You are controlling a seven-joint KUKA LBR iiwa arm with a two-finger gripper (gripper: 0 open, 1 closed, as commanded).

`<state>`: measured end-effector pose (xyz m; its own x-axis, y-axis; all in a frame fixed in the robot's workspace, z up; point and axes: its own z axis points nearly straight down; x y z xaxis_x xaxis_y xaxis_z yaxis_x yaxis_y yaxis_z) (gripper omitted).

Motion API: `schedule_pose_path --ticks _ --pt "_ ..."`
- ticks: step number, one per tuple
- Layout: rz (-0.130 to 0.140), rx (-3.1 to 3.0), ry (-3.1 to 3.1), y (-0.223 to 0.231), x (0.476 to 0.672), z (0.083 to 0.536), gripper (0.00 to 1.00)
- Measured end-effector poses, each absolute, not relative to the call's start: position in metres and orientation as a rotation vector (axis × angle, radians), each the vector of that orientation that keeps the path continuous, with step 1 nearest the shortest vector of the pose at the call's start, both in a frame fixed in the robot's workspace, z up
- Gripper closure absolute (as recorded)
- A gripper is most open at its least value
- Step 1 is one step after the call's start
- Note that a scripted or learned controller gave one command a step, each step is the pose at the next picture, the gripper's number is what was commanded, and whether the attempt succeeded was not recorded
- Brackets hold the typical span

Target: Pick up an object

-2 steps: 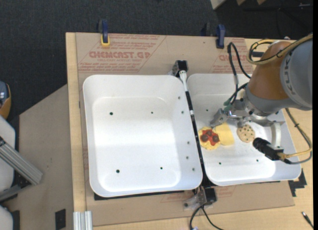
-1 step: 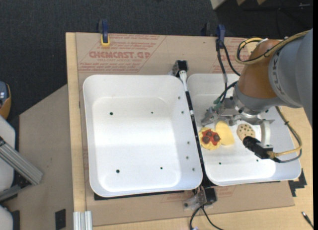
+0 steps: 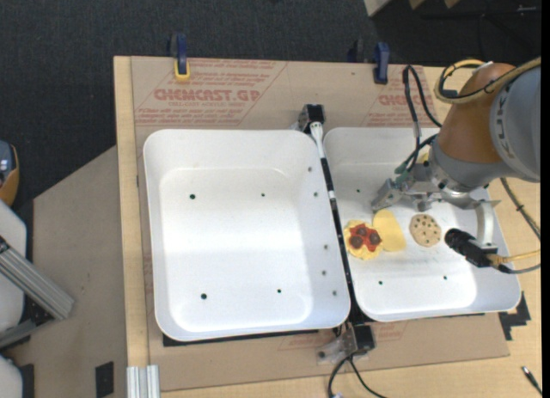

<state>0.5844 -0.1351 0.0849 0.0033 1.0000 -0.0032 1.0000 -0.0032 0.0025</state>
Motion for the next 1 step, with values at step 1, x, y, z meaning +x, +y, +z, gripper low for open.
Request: schedule_pose_path --ticks 1 --pt "0.0 2.222 2.215 -0.1774 0.5931 0.085 0.0"
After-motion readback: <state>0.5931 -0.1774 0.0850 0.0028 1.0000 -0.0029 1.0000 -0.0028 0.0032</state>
